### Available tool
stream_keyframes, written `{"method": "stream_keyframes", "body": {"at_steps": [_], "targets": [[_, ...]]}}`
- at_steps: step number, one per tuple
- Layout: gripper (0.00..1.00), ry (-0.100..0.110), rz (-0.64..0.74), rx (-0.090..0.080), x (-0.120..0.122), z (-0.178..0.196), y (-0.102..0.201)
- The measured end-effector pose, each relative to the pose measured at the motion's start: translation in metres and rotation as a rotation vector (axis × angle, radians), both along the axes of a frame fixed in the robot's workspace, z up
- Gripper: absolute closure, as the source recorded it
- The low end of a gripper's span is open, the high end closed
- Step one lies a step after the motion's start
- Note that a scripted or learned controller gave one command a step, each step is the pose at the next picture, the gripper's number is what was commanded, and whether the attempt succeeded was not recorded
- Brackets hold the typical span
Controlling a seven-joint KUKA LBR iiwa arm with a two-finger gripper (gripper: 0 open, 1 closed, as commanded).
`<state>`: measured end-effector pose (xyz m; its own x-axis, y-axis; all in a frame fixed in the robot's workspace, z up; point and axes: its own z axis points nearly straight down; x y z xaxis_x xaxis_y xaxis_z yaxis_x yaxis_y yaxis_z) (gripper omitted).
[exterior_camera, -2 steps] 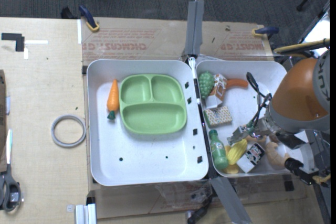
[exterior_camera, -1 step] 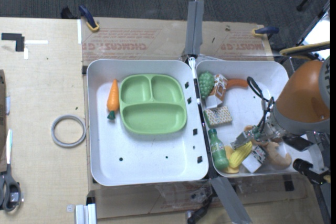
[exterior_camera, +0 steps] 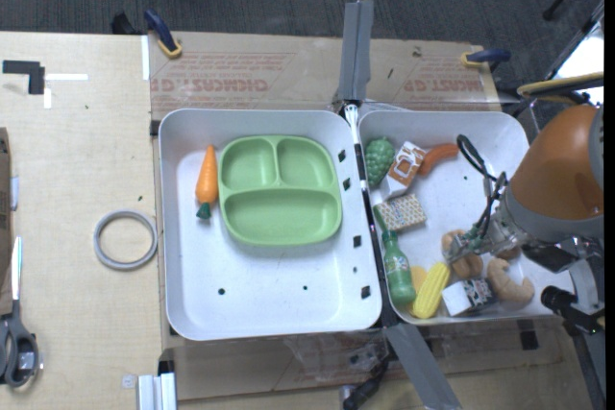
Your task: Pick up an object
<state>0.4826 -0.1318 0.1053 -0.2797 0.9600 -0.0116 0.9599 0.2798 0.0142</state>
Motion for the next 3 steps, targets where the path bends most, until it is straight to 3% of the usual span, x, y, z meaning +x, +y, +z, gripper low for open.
{"method": "stream_keyframes", "body": {"at_steps": [1,2,3], "targets": [[1.00,0.017,0.167,0.004,0.033,0.153,0.038],[1.00,0.018,0.292,0.003,0.093,0.135,0.032],[1.00,0.018,0.101,0.004,0.159,0.124,0.052]]}}
